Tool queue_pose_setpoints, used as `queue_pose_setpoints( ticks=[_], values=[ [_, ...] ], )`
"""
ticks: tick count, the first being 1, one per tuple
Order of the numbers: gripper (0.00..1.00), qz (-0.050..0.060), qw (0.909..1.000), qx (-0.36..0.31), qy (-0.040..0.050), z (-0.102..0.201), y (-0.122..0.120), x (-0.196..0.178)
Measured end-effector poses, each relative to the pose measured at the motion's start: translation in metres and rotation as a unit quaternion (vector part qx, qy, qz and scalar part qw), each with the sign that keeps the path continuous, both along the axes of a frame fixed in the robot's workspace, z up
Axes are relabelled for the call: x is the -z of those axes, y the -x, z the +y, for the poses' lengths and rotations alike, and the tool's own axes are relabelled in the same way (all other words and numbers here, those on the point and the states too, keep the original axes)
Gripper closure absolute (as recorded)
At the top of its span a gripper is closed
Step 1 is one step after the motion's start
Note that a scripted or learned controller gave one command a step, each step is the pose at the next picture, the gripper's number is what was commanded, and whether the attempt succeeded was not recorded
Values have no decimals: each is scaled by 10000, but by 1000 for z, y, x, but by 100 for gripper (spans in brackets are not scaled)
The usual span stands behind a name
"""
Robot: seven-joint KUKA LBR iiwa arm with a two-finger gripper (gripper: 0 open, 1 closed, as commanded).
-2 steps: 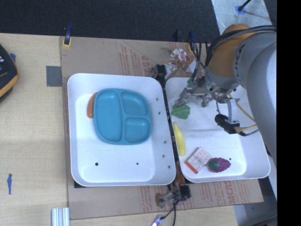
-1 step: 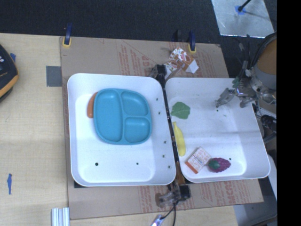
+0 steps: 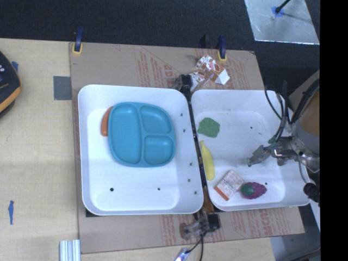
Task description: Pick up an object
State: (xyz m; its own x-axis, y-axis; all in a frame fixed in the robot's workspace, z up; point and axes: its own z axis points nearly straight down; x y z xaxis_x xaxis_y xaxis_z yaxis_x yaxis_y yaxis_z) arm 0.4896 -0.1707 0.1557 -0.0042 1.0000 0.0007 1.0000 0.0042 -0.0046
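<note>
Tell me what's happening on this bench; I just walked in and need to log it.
A robot arm reaches in from the right over the right bin, its gripper low near the bin's right side with nothing visibly in it. In that bin lie a green leaf-shaped piece, a yellow banana-like item, a small packet and a purple and green toy. The left bin holds a blue divided plate with an orange item tucked at its left edge. Nothing has been picked up yet.

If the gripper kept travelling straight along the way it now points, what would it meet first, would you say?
The gripper points left and slightly down across the right bin. Bare bin floor lies just ahead; the first object in that line is probably the yellow banana-like piece, though its height is unclear.
</note>
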Motion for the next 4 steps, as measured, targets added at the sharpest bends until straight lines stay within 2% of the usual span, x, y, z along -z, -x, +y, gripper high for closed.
queue_pose_setpoints(
  ticks=[1,2,3,4],
  values=[
    [0,-5,10000,-11,7,51,-67,65],
    [0,-12,10000,2,0,68,-117,64],
    [0,-12,10000,-4,-1,119,-30,-37],
    [0,-13,10000,12,12,-14,-39,-38]
  ],
)
